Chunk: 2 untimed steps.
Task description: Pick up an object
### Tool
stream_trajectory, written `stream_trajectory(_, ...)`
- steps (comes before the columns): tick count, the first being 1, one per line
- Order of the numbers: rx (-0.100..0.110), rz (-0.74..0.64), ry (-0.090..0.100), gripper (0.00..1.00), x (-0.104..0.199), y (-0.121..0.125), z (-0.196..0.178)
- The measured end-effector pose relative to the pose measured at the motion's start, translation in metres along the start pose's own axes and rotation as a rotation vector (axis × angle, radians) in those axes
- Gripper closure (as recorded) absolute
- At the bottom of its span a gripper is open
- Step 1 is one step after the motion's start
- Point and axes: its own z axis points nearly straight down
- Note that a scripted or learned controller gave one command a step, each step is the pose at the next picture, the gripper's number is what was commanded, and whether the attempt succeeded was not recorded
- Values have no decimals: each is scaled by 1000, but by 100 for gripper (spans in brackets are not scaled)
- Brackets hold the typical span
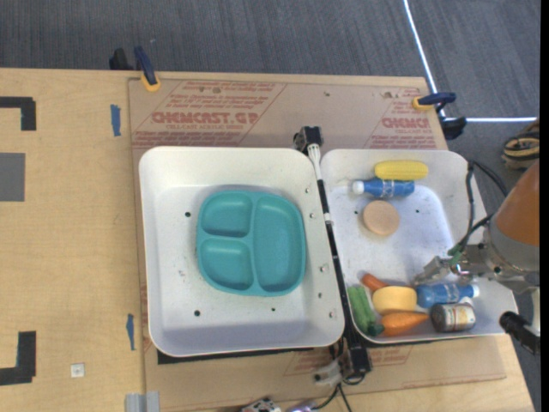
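Nothing lifted yet, gripper (439, 269) low in right bin (429, 230), grip state unreadable, blue bottle (446, 293) and can (453, 318) just below it

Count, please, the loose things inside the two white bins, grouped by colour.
Teal: 1, divided plate
Yellow: 2, banana, round block
Blue: 2, bottle, second bottle
Tan: 1, disc
Orange: 2, carrot, small piece
Green: 1, vegetable
Silver: 1, can
Total: 10
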Motion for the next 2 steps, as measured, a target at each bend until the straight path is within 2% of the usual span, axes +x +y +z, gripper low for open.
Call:
stream_trajectory(1, -1, -99, -3, 0, 93, 24, 0)
stream_trajectory(2, -5, -97, -6, 100, 91, 25, -10)
